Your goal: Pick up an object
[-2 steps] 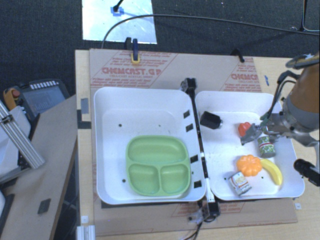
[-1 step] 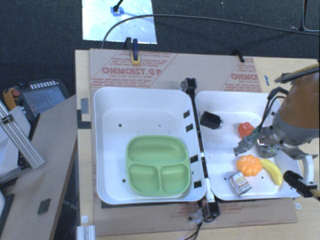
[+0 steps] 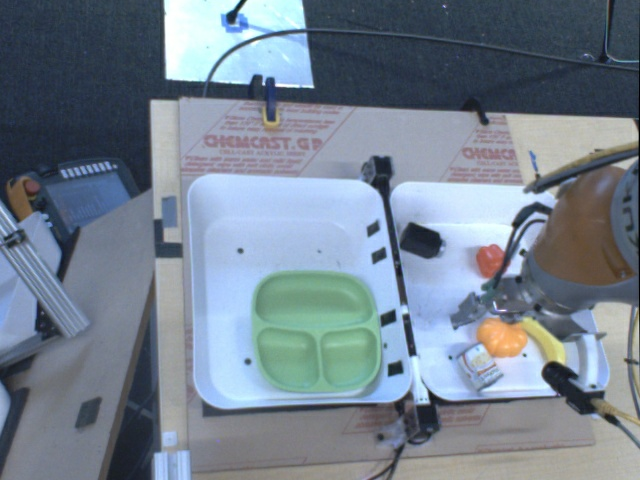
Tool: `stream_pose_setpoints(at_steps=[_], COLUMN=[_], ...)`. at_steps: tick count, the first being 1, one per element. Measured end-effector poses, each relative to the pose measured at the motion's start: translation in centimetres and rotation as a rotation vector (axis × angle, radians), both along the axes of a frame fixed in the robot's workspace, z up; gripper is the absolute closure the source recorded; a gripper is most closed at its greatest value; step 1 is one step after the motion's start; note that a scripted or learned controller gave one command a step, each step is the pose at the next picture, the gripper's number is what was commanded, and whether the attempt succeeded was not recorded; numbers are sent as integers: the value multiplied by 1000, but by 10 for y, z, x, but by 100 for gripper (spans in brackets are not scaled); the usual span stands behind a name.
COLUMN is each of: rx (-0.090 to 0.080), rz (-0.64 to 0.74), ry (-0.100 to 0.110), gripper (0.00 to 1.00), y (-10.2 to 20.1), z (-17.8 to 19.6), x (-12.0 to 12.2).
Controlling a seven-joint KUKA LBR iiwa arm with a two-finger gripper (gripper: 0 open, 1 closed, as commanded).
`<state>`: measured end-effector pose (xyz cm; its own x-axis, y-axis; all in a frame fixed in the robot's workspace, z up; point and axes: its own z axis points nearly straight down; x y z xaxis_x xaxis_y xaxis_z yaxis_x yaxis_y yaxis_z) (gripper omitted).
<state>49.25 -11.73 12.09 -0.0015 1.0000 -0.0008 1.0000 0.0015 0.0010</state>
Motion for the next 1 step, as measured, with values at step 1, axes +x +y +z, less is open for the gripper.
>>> stream_pose_setpoints(at_steps=[1], rx=[2], rz=[-1], ry=[2], gripper=[0], y=[0], z=[-38], x=[0])
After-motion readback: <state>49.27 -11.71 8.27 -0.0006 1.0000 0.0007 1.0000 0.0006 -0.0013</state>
